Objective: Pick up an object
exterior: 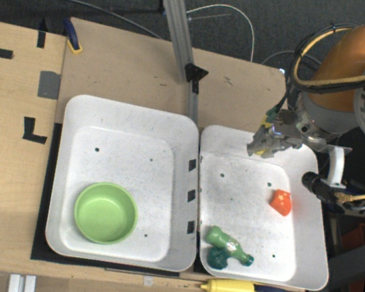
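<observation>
The grey two-finger gripper (263, 148) hangs over the right white bin's (309, 218) far edge; fingers' state unclear. Small orange block (281, 201) lies right, green plastic bottle (228, 245) near

Arm (362, 68) cut off by the right edge, tool (266, 145) finger state too small to tell

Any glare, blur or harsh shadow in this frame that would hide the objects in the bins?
Camera view: lighting is even and soft, with no glare on the white bins. The green bowl, orange object and green toy read clearly, with faint shadows. The gripper is slightly soft, its finger detail hard to resolve.
</observation>
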`<state>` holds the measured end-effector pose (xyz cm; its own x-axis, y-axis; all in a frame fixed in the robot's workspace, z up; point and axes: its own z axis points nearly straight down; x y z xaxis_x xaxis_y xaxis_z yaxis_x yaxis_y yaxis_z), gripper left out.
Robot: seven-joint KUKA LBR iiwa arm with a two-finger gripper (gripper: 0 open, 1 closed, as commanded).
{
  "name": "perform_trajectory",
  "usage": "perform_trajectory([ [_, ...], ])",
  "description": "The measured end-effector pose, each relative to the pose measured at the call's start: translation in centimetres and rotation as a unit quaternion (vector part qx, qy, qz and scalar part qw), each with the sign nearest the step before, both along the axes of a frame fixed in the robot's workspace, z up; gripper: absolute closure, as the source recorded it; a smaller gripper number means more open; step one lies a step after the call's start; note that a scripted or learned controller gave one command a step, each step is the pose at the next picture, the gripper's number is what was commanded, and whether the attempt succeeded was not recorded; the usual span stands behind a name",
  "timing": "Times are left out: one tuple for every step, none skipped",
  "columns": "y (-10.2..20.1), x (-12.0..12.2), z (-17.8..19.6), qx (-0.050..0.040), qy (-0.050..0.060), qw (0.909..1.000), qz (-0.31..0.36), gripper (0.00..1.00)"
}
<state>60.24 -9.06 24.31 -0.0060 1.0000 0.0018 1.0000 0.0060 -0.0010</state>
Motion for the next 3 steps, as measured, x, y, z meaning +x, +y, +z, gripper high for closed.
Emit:
perform_trajectory([
  [4.8,-2.7,-1.1,-0.0005,0.001,1.0,0.0,1.0],
  [9.9,-4.8,-2.3,-0.0004,0.002,1.0,0.0,1.0],
  [15.4,-5.7,-2.1,-0.0002,0.001,1.0,0.001,1.0],
])
